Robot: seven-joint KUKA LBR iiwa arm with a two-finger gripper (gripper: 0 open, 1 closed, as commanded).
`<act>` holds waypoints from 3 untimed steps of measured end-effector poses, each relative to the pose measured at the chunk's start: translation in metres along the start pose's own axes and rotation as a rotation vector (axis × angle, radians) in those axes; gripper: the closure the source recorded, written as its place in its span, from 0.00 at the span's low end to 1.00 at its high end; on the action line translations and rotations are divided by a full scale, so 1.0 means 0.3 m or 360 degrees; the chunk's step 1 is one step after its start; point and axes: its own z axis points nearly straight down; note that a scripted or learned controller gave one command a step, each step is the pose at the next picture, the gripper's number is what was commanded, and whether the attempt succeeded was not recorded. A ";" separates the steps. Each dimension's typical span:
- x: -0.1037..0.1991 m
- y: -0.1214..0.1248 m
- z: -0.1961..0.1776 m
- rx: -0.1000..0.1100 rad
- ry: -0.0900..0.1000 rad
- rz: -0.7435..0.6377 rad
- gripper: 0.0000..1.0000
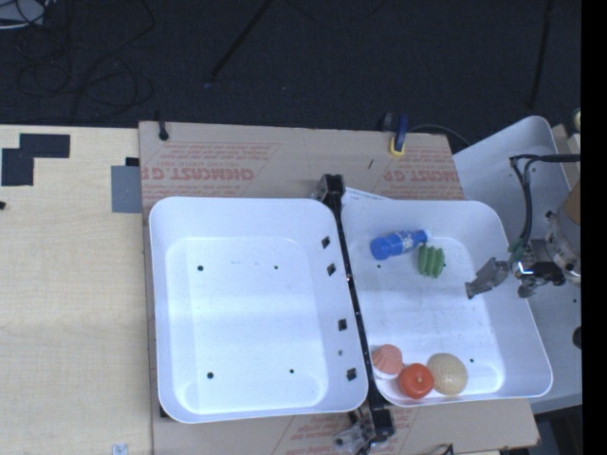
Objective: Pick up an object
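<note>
The right bin [493, 349] holds a blue bottle [398, 244] lying on its side and a small green ridged object [432, 261] just right of it. At the bin's front edge sit a pink round piece [386, 358], a red tomato-like ball [415, 380] and a beige ball [448, 373]. My gripper [503, 278] hangs over the right side of this bin, right of the green object, with its two grey fingers spread apart and nothing between them.
The left bin [237, 301] lies beside the right one, parted by a black divider [343, 282]. Cardboard [247, 164] lies under both bins. Cables [526, 197] loop at the right by the arm.
</note>
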 end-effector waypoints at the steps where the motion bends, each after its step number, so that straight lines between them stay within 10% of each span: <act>1: -0.039 0.088 -0.421 -0.0025 -0.0011 -0.0003 0.00; 2: -0.052 -0.121 -0.384 0.0002 0.0001 0.0004 0.00; 3: -0.050 0.066 -0.754 -0.0024 -0.0011 -0.0006 0.00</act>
